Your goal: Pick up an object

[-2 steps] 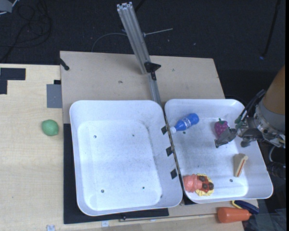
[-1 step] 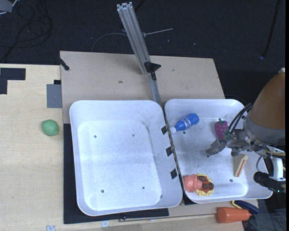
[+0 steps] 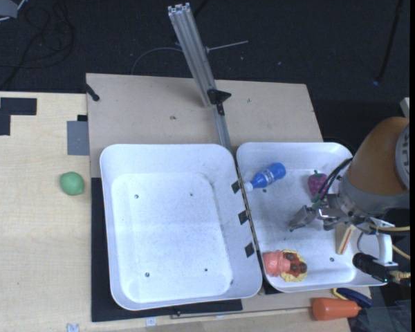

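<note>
Currently in approach: gripper (image 3: pixel 303 220) low in the right bin (image 3: pixel 297 151), nothing visibly held; open or closed, cannot tell. Next likely closing on the pink-yellow toy (image 3: pixel 285 264) nearby.

- A grey KUKA arm (image 3: pixel 380 168) with an orange band reaches from the right over the right-hand shallow white bin (image 3: pixel 290 154), its two-finger gripper (image 3: pixel 299 220) low above the bin floor.
- A blue plastic bottle with a white cap (image 3: pixel 267 176) lies near the divider; a small magenta object (image 3: pixel 317 182) sits beside the arm.
- A red-and-yellow soft toy (image 3: pixel 285 264) rests at the bin's front edge.
- The left-hand white bin (image 3: pixel 114 161) adjoins it; a green ball (image 3: pixel 72 183) lies on the wooden bench (image 3: pixel 28 247).
</note>
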Available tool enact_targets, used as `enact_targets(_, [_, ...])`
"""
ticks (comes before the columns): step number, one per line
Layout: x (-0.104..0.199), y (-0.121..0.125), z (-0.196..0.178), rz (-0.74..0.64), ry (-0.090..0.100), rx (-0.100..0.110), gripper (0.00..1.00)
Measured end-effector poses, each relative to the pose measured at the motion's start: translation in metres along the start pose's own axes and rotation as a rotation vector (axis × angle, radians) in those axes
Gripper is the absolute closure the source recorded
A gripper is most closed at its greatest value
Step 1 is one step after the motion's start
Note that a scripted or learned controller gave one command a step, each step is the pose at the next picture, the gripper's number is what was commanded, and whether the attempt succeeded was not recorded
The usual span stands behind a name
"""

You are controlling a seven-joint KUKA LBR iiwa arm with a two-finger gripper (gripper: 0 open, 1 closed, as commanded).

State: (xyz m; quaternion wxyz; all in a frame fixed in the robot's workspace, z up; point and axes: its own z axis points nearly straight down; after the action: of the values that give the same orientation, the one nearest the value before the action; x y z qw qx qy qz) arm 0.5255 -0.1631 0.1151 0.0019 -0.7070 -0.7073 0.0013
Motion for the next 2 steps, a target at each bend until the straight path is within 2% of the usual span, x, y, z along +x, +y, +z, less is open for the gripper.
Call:
enact_targets(1, [0.0, 0.0, 0.024, 0.0, -0.001, -0.004, 0.0])
enact_targets(2, [-0.001, 0.001, 0.012, 0.002, -0.001, -0.007, 1.0])
